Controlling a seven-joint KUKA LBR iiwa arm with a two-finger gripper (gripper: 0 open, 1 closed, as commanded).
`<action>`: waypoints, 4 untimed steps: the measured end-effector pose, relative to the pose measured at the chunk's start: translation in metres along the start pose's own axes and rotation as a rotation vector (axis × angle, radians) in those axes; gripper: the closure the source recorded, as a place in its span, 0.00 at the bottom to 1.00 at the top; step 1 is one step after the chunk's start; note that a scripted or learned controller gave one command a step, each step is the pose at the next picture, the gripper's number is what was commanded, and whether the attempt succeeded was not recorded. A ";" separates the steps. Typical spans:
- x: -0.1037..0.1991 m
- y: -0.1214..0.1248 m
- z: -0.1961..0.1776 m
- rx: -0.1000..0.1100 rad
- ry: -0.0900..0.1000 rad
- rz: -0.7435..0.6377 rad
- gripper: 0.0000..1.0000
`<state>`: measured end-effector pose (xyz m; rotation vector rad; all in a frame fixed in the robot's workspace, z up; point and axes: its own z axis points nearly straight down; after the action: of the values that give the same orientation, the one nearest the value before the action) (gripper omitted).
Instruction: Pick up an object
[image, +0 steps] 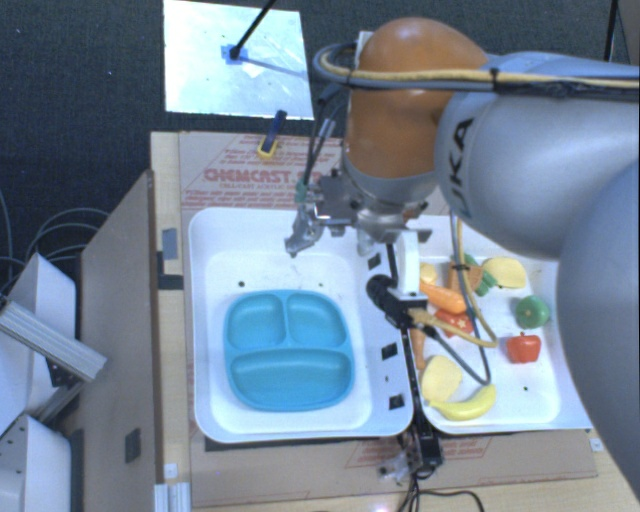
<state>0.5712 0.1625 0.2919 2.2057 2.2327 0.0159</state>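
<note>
My gripper (299, 238) hangs over the back part of the left white bin (213, 262), just behind a blue divided plate (290, 350) that lies flat in that bin. Nothing shows at its tip. The right bin (548, 402) holds toy food: an orange carrot (443, 297), a yellow lemon (505, 272), a green piece (531, 311), a red tomato (523, 347), a yellow banana (468, 404) and a pale yellow piece (441, 378). The grey arm with its orange band covers the back of the right bin.
Both bins rest on a cardboard sheet (235, 180). A small yellow and blue object (271, 140) lies at its back edge, below a shiny sheet (232, 60). Grey parts (45, 345) lie off the bench at the left.
</note>
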 end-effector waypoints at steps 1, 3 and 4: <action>0.055 0.016 0.132 0.016 -0.005 0.004 0.00; 0.070 0.061 -0.038 -0.010 0.002 0.006 1.00; 0.075 -0.050 -0.133 0.002 0.002 0.002 1.00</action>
<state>0.5186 0.2361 0.4246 2.2104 2.2328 0.0158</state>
